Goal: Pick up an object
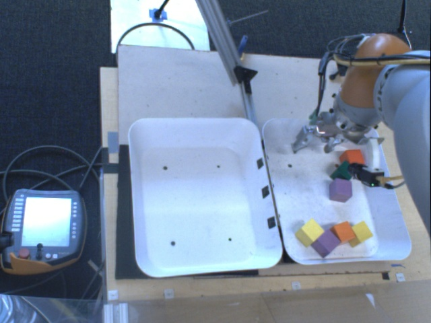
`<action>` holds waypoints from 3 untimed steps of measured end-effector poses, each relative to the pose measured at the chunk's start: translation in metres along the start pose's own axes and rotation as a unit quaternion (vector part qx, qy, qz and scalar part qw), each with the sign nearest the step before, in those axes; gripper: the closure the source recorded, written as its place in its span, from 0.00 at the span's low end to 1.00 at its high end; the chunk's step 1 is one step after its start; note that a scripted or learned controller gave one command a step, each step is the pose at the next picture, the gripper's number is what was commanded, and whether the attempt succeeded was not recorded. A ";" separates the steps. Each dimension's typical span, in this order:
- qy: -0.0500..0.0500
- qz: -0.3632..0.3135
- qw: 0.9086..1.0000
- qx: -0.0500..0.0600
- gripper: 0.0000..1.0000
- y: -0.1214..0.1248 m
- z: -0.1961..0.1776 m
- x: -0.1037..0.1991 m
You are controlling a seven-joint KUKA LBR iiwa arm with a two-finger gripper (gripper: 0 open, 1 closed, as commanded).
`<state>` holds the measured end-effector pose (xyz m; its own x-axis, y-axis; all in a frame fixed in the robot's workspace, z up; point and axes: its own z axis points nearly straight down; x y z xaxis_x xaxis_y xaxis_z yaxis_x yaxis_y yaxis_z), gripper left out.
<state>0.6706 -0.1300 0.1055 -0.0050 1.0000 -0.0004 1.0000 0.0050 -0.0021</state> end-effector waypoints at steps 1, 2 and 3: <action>0.000 0.000 1.000 -0.002 0.00 0.001 0.015 0.000; -0.001 -0.002 1.000 -0.004 1.00 0.002 0.002 0.000; 0.000 0.000 1.000 -0.005 1.00 0.002 -0.043 0.002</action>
<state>0.6729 -0.1285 0.1486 -0.0046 1.0000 -0.0012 1.0000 0.0046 0.0072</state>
